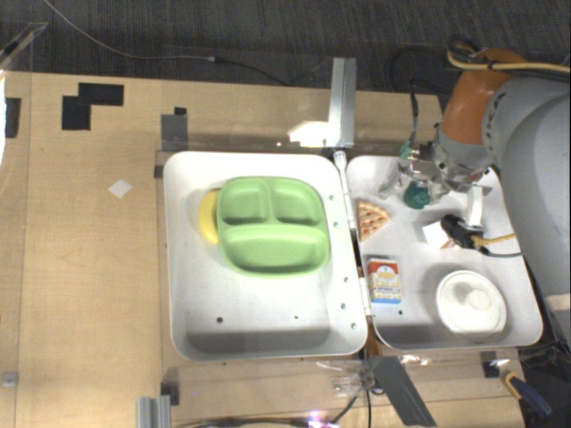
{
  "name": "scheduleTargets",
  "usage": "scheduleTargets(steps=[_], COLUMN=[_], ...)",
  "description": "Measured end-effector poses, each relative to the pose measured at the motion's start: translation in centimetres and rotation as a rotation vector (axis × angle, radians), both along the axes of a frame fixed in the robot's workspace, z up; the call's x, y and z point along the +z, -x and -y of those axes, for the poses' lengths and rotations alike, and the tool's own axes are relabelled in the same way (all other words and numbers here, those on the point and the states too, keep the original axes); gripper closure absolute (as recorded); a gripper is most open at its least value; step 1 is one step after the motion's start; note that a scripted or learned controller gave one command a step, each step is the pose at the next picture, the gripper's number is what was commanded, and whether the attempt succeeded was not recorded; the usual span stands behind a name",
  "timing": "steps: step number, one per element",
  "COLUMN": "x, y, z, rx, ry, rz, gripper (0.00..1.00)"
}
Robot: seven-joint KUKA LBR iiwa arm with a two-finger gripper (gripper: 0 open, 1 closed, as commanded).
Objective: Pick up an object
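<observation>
Surface [80,266] carries two bins; the claw [419,184] hangs low in the right bin's [526,324] far corner, just over a small teal object [416,196]. Whether it is apart or clamped I cannot tell. Nothing looks lifted, so the pick seems not yet done. Nearer the camera from the claw lie a white lid [470,300], a red carton [384,280] and a waffle piece [370,218]. Well left, a green tray [270,225] covers a banana [208,218].

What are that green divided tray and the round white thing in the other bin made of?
The green divided tray looks like moulded plastic: uniform colour, rounded compartments, soft matte sheen. The round white thing seems plastic or glazed ceramic, smooth and faintly glossy; the view can't settle which.
</observation>
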State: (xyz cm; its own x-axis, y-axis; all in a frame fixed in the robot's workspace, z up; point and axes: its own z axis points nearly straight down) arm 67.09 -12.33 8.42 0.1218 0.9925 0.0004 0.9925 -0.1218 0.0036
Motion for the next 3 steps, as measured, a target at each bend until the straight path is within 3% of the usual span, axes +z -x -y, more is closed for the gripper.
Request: scheduleTargets(steps=[1,2,3], x=[1.0,9.9,9.9], y=[-0.2,0.8,0.9], z=[-0.1,-7.5,-7.5], rx=[0.008,-0.037,-0.038], ry=[0.002,-0.001,0.000], rz=[0.003,-0.002,-0.003], gripper=[1.00,1.00,0.00])
